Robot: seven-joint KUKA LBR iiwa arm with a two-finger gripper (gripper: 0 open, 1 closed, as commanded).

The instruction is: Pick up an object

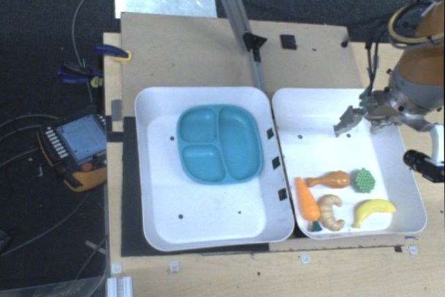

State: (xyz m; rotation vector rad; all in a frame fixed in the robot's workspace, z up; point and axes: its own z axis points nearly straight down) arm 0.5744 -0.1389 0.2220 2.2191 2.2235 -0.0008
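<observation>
My gripper (345,124) hangs with fingers spread, pinching nothing; I should drop toward the chicken leg (329,181) below them, straddling its narrow end.

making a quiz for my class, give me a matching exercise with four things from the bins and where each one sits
Things:
1. blue plate
2. banana
3. carrot
4. pincer

Places:
a. front right corner of the right bin
b. over the back of the right bin
c. middle of the left bin
d. by the right bin's left wall

Pairs: 1-c, 2-a, 3-d, 4-b
</observation>
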